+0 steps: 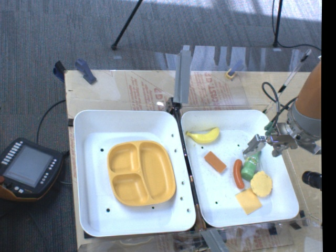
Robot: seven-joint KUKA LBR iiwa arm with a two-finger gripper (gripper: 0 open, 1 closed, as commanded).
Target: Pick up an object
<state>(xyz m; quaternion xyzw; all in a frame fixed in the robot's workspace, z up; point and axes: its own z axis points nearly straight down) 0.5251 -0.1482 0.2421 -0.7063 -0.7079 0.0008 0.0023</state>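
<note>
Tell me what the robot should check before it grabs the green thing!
1. Target in sight: the green bottle lies in the right bin. Ok.
2. End effector over the target: it hangs just above the bottle's top end. Ok.
3. Room around the target: the red sausage and the round yellow piece sit right against it. Not ok.
4. Fingers wide enough to fit the bottle: cannot tell.
5. Yellow tray out of the way, in the left bin. Ok.

A wooden bench (121,91) fills the lower frame, carrying two shallow white bins side by side. The left bin (86,140) sits lower left of centre, the right bin (231,122) touching it at lower right.
</note>
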